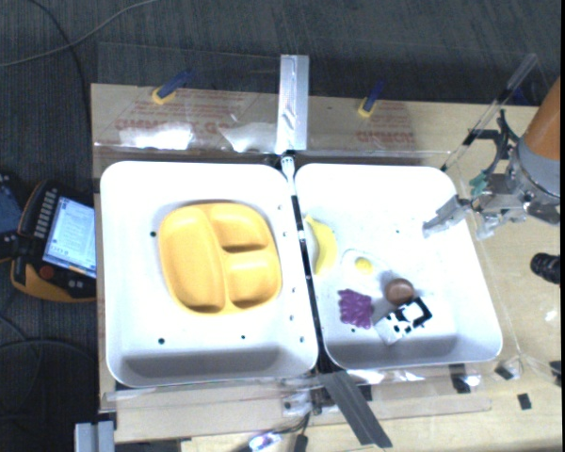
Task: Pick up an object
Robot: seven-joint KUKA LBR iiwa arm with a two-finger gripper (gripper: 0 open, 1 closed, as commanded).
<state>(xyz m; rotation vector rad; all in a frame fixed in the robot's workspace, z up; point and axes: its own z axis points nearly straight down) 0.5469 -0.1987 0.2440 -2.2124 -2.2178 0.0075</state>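
Small objects sit low in the right bin, my gripper off at its right rim

Objects for picking are gathered in the lower middle of the right bin (471, 281). A purple piece (355, 306) lies nearest the divider, and just to its right is a brown ball (398, 290). Touching the ball on its lower right is a black and white piece (407, 319), tilted against the bin floor. Above the purple piece lies a small fried egg toy (360, 264), white with a yellow middle. A yellow banana-like thing (320, 245) rests along the bin's left wall, near the divider.

My gripper (443, 220) hangs over the upper right part of that bin, close to the right rim and well apart from the cluster. One grey finger (445, 217) slants down to the left. I cannot tell from this angle how far my fingers are spread, and I see nothing between them.

In the left bin (132, 347) a yellow divided tray (219, 255) lies in the middle. On the floor to the left of the bench sits a handheld control pad (56, 243).
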